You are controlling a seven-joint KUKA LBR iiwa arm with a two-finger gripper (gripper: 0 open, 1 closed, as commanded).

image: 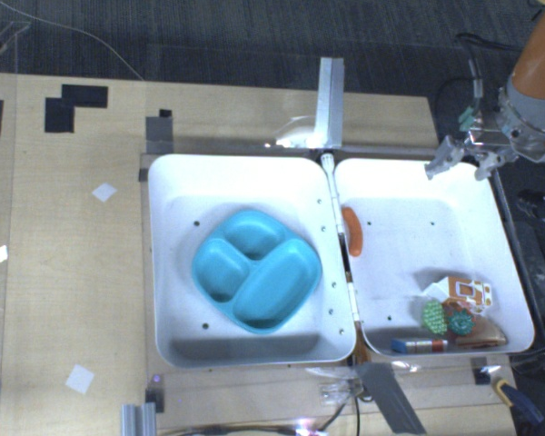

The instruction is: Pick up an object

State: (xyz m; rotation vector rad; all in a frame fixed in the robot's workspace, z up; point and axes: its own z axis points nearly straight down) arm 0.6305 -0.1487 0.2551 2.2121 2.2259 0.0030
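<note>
Gripper [461, 159] open, empty, over right bin [409, 234] far rim. Pick orange piece [351, 231] by bin's left wall, apart from near-corner clutter [454, 316]. Drop straight down, fingers across narrow width, clear of wall.

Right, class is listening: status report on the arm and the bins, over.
Gripper above right bin's far right corner, holding nothing. Orange object by the divider, small items clustered near corner. Blue divided tray in left bin. Nothing in the way.

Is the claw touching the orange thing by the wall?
Apart. The camera view shows the claw over the right bin's far corner, with bare white floor between it and the orange thing.
</note>
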